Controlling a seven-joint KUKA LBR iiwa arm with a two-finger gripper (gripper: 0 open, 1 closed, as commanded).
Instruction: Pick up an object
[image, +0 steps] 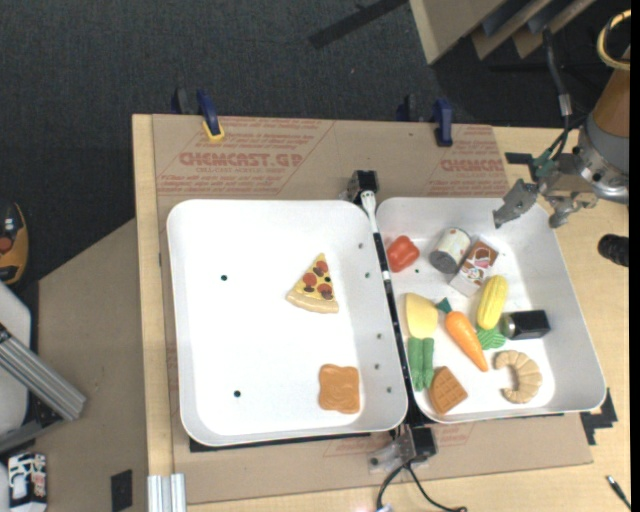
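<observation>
Here your grey two-finger gripper (535, 205) hovered over the right shallow white bin's (572, 300) far edge, fingers spread and pinching nothing. Objects lay below: a silver can (449, 250) beside a red pepper (402, 252), a yellow corn cob (491, 301).

toy foods (470, 330) crowding right bin (575, 300)

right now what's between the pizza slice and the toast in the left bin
Nothing: in the camera view, only bare white bin floor separates the pizza slice from the toast below it.
</observation>
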